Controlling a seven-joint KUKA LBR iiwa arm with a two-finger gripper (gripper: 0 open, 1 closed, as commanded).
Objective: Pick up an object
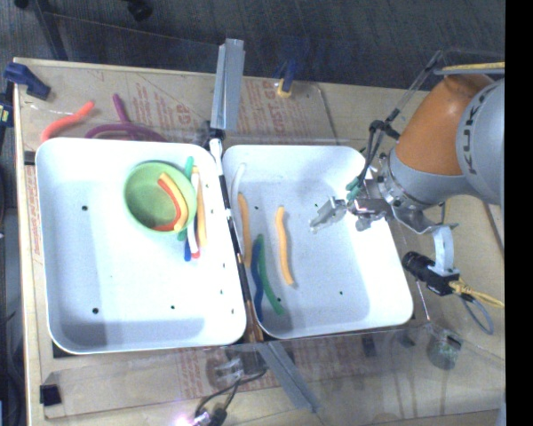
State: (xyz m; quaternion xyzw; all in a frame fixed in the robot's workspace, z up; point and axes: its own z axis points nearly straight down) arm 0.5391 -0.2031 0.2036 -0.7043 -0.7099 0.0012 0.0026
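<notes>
The robot's grey arm with the orange band (pixel 444 149) is seen biggest, high over the right side of the counter. The jaws (pixel 330 213) hang over the right shallow white bin (pixel 373 291), near its upper middle. The two thin fingers look a little apart, and nothing is seen between them.

In this bin three long bendy things lie. A long orange strip (pixel 284 245) lies near the middle, just left of and below the jaws. A thinner orange strip (pixel 243 220) lies by the left wall. A green and blue curved strip (pixel 262 282) lies low down on the left.

The middle orange strip is judged the best pick, since it is nearest and has bare white floor all around it. The jaws should be brought down over its middle, set across it, and closed only when low.

In the left shallow white bin (pixel 71 264) a round green bowl (pixel 155 195) is seen with bright sticks (pixel 194 220) across it. The counter (pixel 160 105) is light wood with red print. The floor (pixel 338 16) behind is dark.
</notes>
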